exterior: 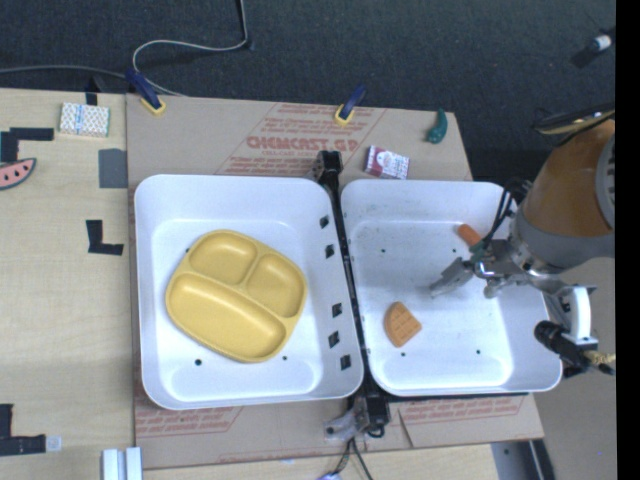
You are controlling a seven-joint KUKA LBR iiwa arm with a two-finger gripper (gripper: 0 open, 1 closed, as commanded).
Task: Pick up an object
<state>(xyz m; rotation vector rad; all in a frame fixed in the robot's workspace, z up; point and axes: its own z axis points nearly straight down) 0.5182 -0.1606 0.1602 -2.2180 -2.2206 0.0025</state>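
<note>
At the far left, the pale wooden bench (55, 298) carries strips of black tape, a small patterned square (84, 120) and a pink slice-shaped piece (14, 173) at the edge. A sheet of brown cardboard (290, 138) printed with red letters lies over the bench beneath both bins, pinned at its far edge by two blue-and-yellow clamps (146, 90). Beyond the bench lies dark carpet (400, 28), crossed by a thin pale cable (190, 46).

The left bin (160, 203) holds a yellow divided tray (236, 294), lying flat and turned at an angle. A small red-and-white packet (385, 162) rests on the cardboard just beyond the right bin (420, 193), and a green item (438, 125) lies farther right.

In the right bin, a tan cracker-like object (402, 323) lies on the floor toward the near left, well apart from a small orange object (468, 234) at the far side. The gripper (455, 278) hangs low over the bin between them, with nothing visible between its fingers; whether they are spread or closed I cannot tell. The grey arm (570, 208) enters from the right.
</note>
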